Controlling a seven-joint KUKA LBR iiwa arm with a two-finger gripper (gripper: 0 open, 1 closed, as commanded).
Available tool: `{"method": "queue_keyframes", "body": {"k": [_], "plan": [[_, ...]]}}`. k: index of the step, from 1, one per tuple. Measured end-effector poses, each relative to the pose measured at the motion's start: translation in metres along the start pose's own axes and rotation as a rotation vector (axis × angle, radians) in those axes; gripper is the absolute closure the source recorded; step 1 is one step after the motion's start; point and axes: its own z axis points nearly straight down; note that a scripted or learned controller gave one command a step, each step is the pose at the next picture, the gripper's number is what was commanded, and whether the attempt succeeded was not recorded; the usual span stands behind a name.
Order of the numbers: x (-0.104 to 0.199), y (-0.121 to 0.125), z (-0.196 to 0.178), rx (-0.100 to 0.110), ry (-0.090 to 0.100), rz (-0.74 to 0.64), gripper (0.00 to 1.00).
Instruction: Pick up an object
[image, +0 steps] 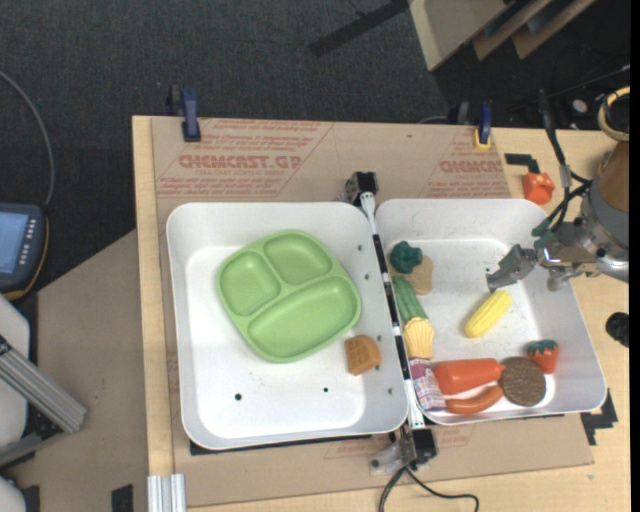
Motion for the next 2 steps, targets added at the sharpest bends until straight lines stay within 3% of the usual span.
{"method": "queue_keyframes", "body": {"k": [1, 2], "plan": [[-0.017, 0.066, 0.071, -0.002, -0.002, -0.002, 0.0], [-0.035, 0.023, 0.178, 0.007, 0.001, 0.004, 0.0]]}}
